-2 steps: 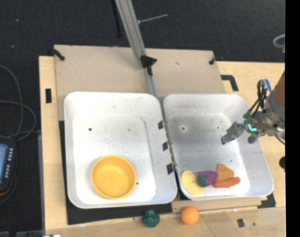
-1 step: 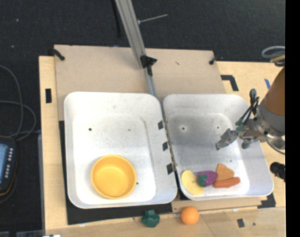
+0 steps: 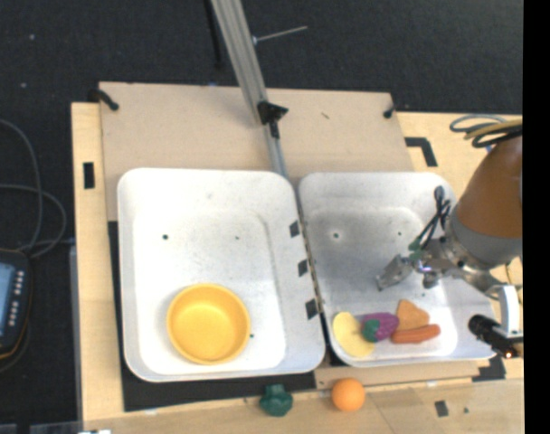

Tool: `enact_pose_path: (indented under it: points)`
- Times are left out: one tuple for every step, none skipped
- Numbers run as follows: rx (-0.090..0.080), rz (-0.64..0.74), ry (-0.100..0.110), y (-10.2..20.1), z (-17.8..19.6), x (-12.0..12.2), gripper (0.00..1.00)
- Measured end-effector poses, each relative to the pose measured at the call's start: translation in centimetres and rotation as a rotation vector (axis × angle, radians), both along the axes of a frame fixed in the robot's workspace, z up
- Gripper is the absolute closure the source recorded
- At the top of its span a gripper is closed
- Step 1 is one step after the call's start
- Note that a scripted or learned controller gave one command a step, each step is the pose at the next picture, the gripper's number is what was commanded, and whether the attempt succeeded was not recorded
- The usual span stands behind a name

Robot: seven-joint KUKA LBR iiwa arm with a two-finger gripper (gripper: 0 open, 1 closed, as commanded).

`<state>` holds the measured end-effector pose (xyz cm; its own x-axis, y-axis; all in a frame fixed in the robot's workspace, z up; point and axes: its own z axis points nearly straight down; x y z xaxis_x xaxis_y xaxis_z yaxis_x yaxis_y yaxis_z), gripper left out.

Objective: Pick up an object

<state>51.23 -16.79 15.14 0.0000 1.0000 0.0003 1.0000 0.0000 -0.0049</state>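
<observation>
Pincer (image 3: 394, 274): reaches in from the right on the grey arm with its orange band (image 3: 492, 193), and hangs low over the right white bin (image 3: 365, 197), in the middle part of that bin. Whether it is open or closed cannot be told; nothing is visible between its tips.

Objects nearest the pincer, all lying in the right bin's near corner, just below the pincer and apart from it:
- orange wedge-shaped piece (image 3: 411, 314), closest, just below and slightly right;
- orange-red carrot-like piece (image 3: 417, 334), touching the wedge's lower edge;
- purple piece with a green end (image 3: 376, 326), below the pincer, beside the carrot's left end;
- pale yellow piece (image 3: 348, 333), below and to the left, touching the purple piece.

Objects farther from the pincer:
- yellow bowl (image 3: 208, 322), upright in the left white bin (image 3: 203, 215), well to the pincer's left and lower;
- orange ball (image 3: 347, 394), on the table (image 3: 420, 405) outside the bins, well below the pincer;
- dark green item (image 3: 276, 400), on the table left of the ball.
</observation>
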Motion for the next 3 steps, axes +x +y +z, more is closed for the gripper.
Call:
enact_pose_path:
  points:
    - [-0.002,-0.001,-0.006,-0.1,-5.1,0.0,0.00]
    - [-0.001,-0.006,-0.011,-0.2,-3.9,0.2,1.00]
    - [-0.003,0.003,-0.012,-0.1,0.6,0.8,1.00]
